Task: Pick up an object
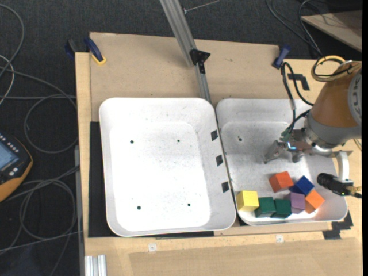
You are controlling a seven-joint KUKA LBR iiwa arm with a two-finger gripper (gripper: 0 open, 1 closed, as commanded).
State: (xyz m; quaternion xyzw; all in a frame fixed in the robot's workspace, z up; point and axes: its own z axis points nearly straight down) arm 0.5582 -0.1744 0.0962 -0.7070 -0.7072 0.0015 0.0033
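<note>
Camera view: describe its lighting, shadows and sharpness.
Camera view: even, diffuse light; the white bins look bright but keep their speckles and dark dots; only soft shadows, under the gripper and beside the coloured blocks; bench edges, cables and block edges are fairly sharp, with slight softness on the arm.

No text, label, brand, number or sign could be read anywhere in the view. The white bins point(158, 111) carried only dark speckles and a few round dots, and the coloured blocks point(281, 181) showed plain faces with no print. The device with a lit screen point(10, 161) at the left edge was too small and blurred to make out any writing.
</note>
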